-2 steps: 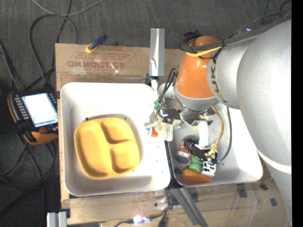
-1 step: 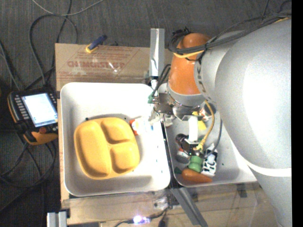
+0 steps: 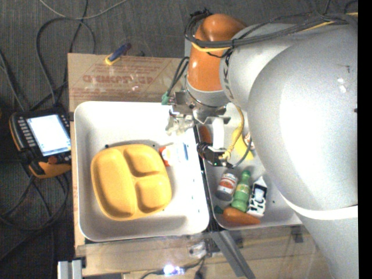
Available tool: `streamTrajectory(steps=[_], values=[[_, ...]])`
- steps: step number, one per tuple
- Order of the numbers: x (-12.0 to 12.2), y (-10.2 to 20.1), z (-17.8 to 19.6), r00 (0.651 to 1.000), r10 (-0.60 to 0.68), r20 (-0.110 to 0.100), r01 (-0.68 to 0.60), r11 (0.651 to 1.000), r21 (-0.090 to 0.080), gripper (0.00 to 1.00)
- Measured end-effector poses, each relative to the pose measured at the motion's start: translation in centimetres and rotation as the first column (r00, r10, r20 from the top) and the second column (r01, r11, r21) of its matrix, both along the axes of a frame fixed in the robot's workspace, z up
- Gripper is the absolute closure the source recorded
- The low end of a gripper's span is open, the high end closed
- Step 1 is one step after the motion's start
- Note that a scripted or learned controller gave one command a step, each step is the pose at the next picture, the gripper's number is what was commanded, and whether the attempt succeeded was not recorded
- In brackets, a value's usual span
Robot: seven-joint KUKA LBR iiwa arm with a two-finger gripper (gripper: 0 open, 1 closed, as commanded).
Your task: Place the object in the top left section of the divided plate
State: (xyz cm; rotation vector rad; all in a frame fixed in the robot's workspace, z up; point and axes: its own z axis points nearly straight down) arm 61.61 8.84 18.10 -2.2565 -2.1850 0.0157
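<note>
A yellow divided plate [image 3: 131, 180] with three sections lies in the left white bin [image 3: 87, 127]. A small white object with red and blue markings [image 3: 175, 153] lies on the bin floor, touching the plate's upper right rim. My gripper [image 3: 179, 122] hangs just above that object, near the bin's right wall, at the end of the orange-banded wrist [image 3: 209, 57]. Nothing shows held in the gripper.
The right bin [image 3: 279, 217] holds a green bottle [image 3: 241, 190], a small red-labelled jar [image 3: 227, 185], an orange carrot-like item [image 3: 240, 217] and a black-and-white box [image 3: 259, 199]. The arm's grey body covers most of that bin. A cardboard sheet [image 3: 122, 77] lies behind the left bin.
</note>
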Motion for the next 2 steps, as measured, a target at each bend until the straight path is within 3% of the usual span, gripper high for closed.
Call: streamTrajectory(steps=[1,2], values=[[-2.5,-3.8,15.9,1.000,0.010,0.001,-0.010,1.000,0.001,1.00],[-12.3,-1.4,2.4,0.999,0.032,-0.005,-0.032,0.999,0.005,1.00]])
